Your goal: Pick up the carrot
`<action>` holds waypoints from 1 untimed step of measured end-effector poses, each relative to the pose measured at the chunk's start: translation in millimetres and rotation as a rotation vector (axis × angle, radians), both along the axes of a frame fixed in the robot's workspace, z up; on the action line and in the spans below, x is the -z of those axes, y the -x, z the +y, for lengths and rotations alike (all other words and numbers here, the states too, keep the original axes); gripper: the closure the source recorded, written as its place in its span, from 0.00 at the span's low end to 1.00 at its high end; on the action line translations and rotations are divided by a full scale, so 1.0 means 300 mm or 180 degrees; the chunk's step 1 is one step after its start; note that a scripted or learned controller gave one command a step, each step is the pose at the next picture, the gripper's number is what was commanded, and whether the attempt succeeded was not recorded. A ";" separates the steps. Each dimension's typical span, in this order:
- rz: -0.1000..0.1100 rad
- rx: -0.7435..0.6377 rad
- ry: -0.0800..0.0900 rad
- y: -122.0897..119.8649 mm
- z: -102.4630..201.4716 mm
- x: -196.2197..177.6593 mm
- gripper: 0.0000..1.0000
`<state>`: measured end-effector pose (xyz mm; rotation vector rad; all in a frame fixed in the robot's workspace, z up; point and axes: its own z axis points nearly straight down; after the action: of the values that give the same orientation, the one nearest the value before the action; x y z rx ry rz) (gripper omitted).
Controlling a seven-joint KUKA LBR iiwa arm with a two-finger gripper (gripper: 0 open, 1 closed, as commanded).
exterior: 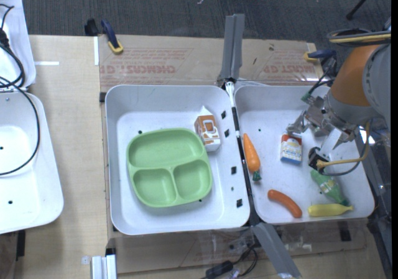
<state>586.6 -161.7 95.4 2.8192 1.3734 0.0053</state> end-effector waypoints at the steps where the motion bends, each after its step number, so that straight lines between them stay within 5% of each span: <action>1: 0.0028 -0.0305 -0.0010 -0.179 -0.056 0.018 0.00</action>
<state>640.4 -178.4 90.0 2.7562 1.5101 -0.0044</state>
